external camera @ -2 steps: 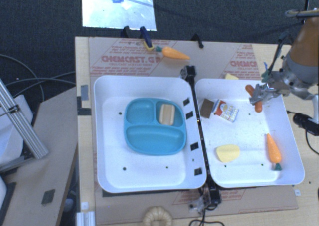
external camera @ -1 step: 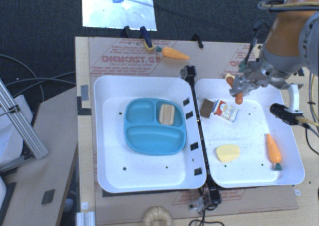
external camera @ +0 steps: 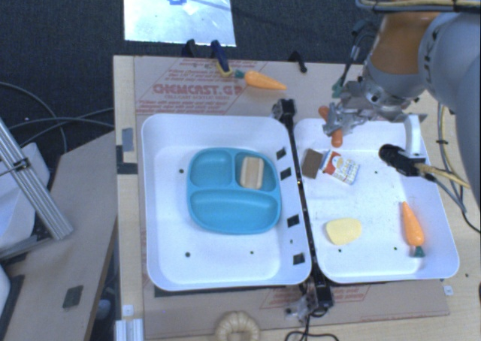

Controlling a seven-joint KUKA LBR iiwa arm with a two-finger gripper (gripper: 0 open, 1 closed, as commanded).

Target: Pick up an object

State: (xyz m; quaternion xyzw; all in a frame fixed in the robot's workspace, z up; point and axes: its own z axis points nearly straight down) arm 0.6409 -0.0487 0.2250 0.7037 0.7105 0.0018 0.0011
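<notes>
Leftward, the blue plate [external camera: 225,212] is best left alone. In the right bin [external camera: 376,198], near its far wall, an orange piece [external camera: 337,137] is seen directly under the tool [external camera: 340,123], whose state, open or closed, cannot be told. The piece should be centred before closing.

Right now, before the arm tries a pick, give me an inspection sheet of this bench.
Surface: left bin and right bin side by side on a printed board.
Job's things: right bin holds brown block, red-and-white packet, yellow piece, carrot, small orange piece.
Clutter: blue plate in the left bin, tan block in its upper right compartment; second carrot on the board.
Gripper: the gripper hangs above the right bin's far left corner, at the orange piece; grasp unclear.
Cables: dark cables on the carpet, left.
Surroundings: shiny sheet beyond the board.
</notes>
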